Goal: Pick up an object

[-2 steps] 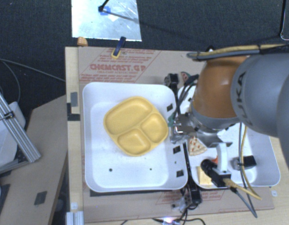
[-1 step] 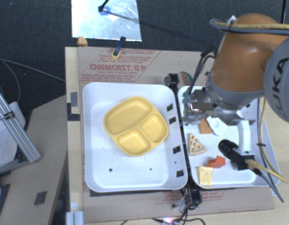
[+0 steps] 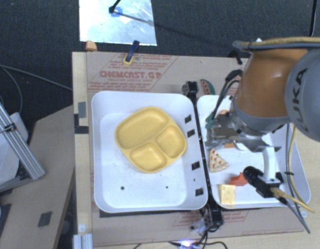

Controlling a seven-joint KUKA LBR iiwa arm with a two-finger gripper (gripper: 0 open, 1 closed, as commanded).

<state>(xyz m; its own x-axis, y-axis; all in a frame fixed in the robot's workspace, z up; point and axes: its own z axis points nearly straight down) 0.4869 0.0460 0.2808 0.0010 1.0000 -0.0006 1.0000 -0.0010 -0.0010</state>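
The grey-and-orange arm's gripper (image 3: 222, 134) hovered in the right white plastic bin (image 3: 300, 191), just above the triangular pizza-slice toy (image 3: 217, 161); its opening was impossible to tell. The step was judged the approach; next, a descent.

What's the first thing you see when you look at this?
The big grey and orange arm fills the right side, hanging low over the right bin. Next comes the yellow tray with three compartments, lying in the middle of the left bin. Under the arm, in the right bin, lie a toy pizza slice and a cheese block.
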